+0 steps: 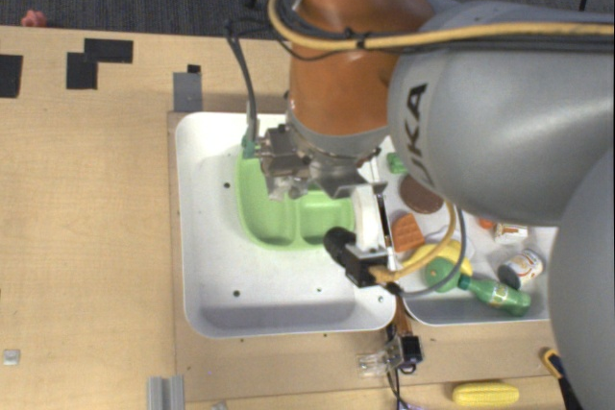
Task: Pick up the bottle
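Although the arm [500, 101] reaches far in from the right and hangs low over the left bin [207, 235], nothing suggests the bottle has been taken. The green bottle [495, 293] lies on its side in the right bin [442, 314], near that bin's front wall and just beside a small yellow and green piece [440, 266] (I cannot say what that is). The claw [306, 176] sits under the orange band [346, 53], right above a pale green tray-like object [279, 216] in the left bin; the wrist hardware hides its tips, so I cannot tell whether it is parted or closed, and no object is visible between them.

As I judge it, the task is barely begun. The claw is over the wrong bin, well apart from the bottle, with the divide between the two bins lying between them. What is left is nearly everything: crossing to the right bin, coming down over the bottle's body, closing on it, and lifting it free of the clutter around it. A brown round thing [419, 195] and other small items share that bin, so the approach will be crowded. A yellow item [485, 393] lies on the worktop [86, 235] in front of the bins.
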Robot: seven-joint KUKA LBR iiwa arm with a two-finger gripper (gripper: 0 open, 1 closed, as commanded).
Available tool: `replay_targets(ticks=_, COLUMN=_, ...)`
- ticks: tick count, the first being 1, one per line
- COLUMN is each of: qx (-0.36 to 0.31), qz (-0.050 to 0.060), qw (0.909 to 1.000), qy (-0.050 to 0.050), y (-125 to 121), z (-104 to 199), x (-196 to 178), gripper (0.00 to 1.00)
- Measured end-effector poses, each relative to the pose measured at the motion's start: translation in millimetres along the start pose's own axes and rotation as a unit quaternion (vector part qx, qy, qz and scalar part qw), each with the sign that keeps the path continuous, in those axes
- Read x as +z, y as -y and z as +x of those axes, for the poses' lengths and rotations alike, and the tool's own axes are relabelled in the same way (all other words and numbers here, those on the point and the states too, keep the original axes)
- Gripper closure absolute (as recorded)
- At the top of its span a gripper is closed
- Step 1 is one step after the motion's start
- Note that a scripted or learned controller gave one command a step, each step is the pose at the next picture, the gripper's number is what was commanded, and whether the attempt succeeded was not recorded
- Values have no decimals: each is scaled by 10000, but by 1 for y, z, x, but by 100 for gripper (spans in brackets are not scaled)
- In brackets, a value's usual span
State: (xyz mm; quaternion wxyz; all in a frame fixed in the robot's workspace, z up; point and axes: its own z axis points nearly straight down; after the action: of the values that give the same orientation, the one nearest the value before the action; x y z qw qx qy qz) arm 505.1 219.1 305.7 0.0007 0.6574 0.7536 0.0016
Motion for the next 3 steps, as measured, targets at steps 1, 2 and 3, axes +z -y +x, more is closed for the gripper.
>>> replay_targets(ticks=1, qx=1820, qz=1, qw=9833, qy=3, y=9, z=-73, x=-75, gripper=100)
replay_targets(ticks=2, qx=3378, qz=-8, qw=9412, qy=5, y=42, z=-176, x=-129, gripper=100)
replay_targets(ticks=3, qx=3433, qz=18, qw=9392, qy=9, y=37, z=-135, x=-10, gripper=100)
